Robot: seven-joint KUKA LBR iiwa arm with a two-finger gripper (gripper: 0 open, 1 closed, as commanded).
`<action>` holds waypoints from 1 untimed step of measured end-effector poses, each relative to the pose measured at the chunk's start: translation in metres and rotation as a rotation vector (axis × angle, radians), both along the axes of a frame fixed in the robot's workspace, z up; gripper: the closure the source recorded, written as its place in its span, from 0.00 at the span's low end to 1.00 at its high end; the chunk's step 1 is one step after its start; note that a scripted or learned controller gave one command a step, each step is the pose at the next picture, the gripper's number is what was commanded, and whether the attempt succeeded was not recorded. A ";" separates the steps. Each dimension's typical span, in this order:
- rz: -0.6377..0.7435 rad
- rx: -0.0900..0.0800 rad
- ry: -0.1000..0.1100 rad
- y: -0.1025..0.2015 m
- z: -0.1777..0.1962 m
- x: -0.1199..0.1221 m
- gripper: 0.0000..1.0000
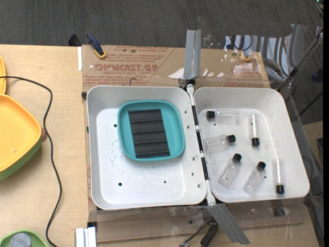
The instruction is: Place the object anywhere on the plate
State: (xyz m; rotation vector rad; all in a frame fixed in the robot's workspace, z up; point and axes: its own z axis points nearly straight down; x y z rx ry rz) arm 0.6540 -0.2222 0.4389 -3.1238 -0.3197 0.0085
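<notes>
Six clear vials with black caps, nearest one, lie loose and spaced apart in the right bin, easy singles to pick. Teal plate, the target, sits left of them in the left bin, its ridged dark insert bare. Gripper state: cannot tell.

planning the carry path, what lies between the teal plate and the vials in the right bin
In the camera view, only bare floor of the left bin, then the two bins' adjoining rims, separate the teal plate from the nearest vial.

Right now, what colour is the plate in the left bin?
Teal plate with a dark ridged insert, seen in the camera view.
</notes>
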 end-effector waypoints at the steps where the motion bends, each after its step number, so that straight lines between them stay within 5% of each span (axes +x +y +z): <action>1: -0.001 0.000 -0.001 0.000 0.000 0.000 0.00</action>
